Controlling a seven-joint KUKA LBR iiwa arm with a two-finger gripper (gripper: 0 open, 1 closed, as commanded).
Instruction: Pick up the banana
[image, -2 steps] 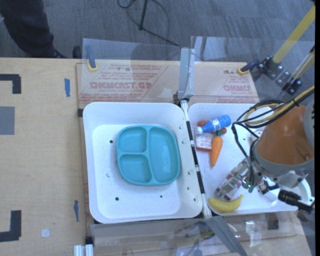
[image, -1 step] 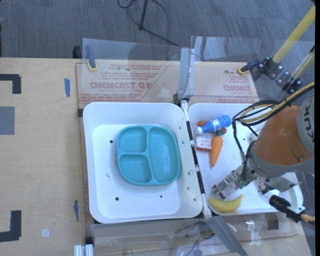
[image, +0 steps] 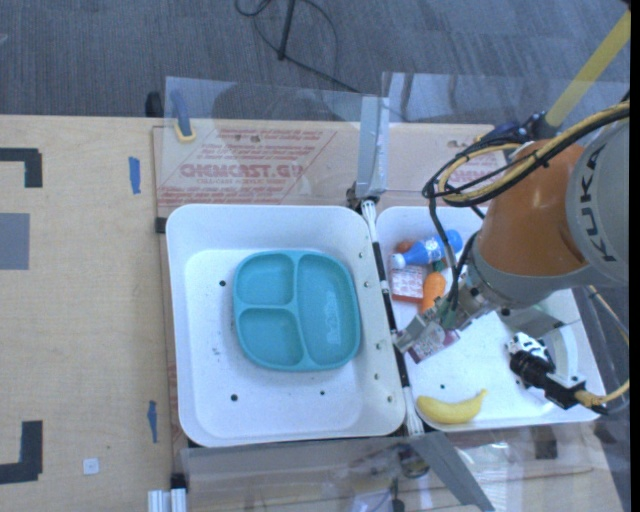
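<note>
Bins, two, shallow, white, smooth plastic with rounded corners, side by side on pale wooden bench (image: 80, 300). Left bin (image: 195, 340), at frame centre: holds one teal plate (image: 297, 309), glossy, rounded-square, moulded into three compartments, flat on the middle of the floor. Right bin (image: 495, 365), at right of frame: holds banana (image: 451, 407), yellow, curved, smooth-skinned, flat near the lower rim, at lower right of frame, apart from the other contents. In that bin's upper left, a tight cluster: small bottle (image: 428, 250) with blue end, orange piece (image: 432, 289) shaped like a carrot, flat red-and-white packet (image: 406, 284). Over the bin's upper right part, grey arm (image: 525, 225) with glossy orange band. Gripper (image: 432, 333): metallic, low over the bin's left middle, just below the orange piece, higher in the frame than the banana and well apart from it. Right at its tip, a small pale card-like item (image: 438, 346) with a dark patch. Cannot tell how far open the claw is, nor whether touching that item. Banana untouched on the bin floor.
</note>
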